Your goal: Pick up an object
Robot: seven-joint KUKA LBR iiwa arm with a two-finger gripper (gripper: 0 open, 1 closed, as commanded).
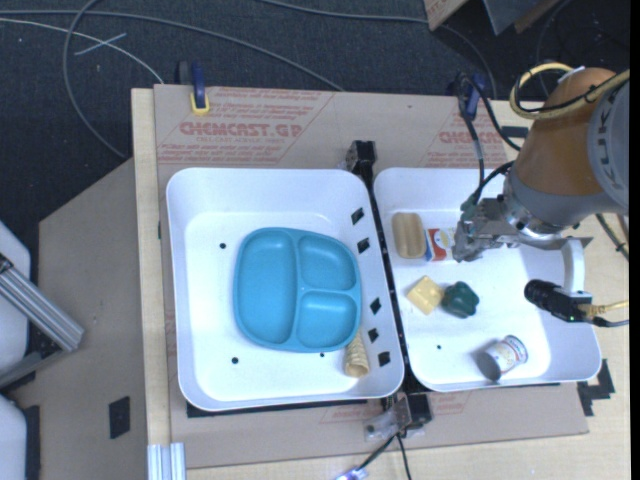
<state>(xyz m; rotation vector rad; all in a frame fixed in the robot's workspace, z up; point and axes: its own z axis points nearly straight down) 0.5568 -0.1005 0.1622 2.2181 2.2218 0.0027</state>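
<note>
— what could go wrong here?
— the jaws (466, 251) hang over the right bin (560, 368), right by the red-and-white packet (438, 245) and the tan block (408, 235); i can't tell how wide they stand or whether they hold anything. a descent could nudge one into the other.
— count?
— just past the jaws: one yellow wedge (425, 295), one green lump (460, 299), one small can (501, 357). further off, one blue plate (297, 289), one cone (356, 357), two bins.

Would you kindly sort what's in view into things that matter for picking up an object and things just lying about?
For the job:
claw
tan block
yellow wedge
dark green piece
small can
right bin

Lying about:
blue divided plate
cone-shaped piece
left bin
blue clamp
</note>
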